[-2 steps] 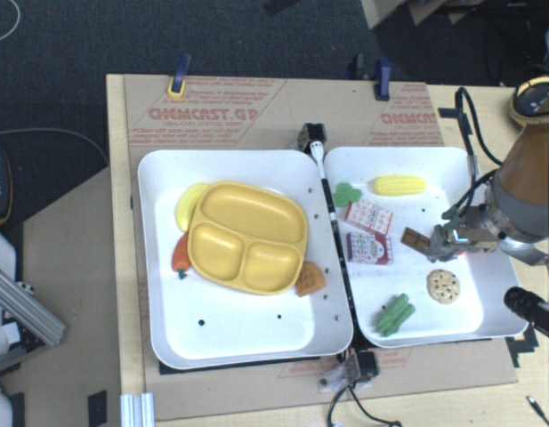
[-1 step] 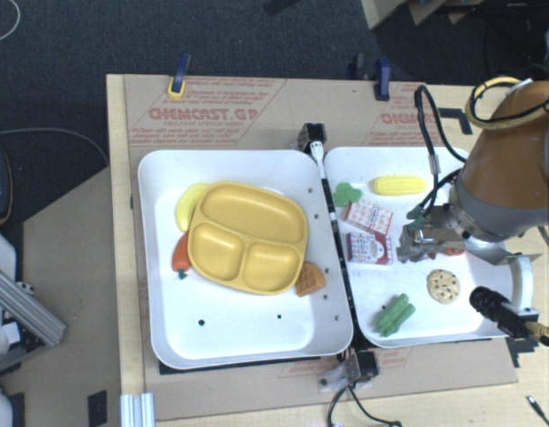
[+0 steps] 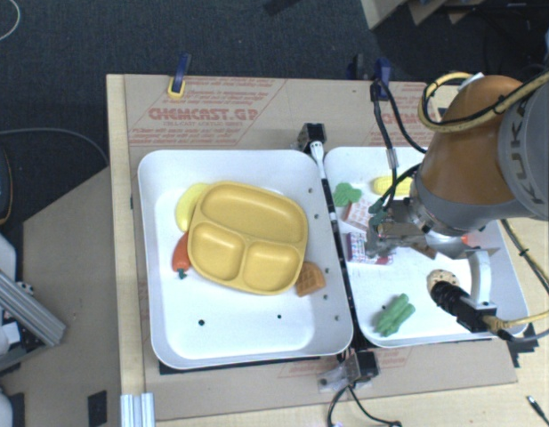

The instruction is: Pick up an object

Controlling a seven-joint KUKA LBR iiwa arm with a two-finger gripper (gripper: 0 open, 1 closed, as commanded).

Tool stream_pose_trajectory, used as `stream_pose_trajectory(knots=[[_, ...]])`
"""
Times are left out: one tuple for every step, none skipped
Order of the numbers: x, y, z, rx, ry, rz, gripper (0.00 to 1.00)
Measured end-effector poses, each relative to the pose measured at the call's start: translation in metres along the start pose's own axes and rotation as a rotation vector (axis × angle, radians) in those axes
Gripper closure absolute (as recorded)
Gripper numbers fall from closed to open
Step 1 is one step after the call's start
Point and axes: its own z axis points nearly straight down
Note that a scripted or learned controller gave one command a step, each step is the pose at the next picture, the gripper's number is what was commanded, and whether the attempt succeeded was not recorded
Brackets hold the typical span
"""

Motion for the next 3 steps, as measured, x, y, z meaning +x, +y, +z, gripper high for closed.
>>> stream_pose_trajectory(knots=[[0.058, 0.016, -0.012, -0.003, 0.0, -0.001, 1.0], [0.064, 0.014, -0.006, 0.003, -0.001, 0.005, 1.0], [0.073, 0.011, -0.023, -0.003, -0.001, 0.004, 1.0]])
